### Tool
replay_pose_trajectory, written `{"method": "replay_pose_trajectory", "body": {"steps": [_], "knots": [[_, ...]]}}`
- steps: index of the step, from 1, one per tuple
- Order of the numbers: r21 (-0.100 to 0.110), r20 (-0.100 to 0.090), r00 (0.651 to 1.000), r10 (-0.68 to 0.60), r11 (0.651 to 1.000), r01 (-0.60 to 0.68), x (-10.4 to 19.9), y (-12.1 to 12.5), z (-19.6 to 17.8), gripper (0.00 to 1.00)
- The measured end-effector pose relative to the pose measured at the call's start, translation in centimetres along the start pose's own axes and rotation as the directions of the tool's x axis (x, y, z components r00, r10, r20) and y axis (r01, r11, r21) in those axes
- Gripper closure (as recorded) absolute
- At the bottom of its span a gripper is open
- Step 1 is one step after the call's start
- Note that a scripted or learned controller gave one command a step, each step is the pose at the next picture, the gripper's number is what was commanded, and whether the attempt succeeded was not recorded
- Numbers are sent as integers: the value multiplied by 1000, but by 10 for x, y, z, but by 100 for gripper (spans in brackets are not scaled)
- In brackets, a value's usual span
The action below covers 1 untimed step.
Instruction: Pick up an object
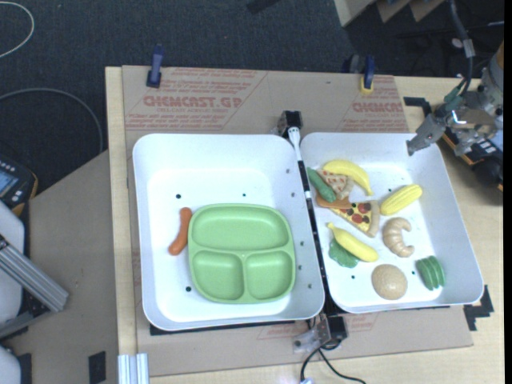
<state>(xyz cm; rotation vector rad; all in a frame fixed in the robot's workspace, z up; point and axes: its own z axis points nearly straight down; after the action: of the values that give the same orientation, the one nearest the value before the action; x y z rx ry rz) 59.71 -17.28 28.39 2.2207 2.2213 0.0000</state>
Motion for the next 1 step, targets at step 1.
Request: {"method": "replay_pose_trajectory", "body": {"steps": [1], "knots": [[-4,1,1000,-1,1000,1,0,1,-11,100]]}}
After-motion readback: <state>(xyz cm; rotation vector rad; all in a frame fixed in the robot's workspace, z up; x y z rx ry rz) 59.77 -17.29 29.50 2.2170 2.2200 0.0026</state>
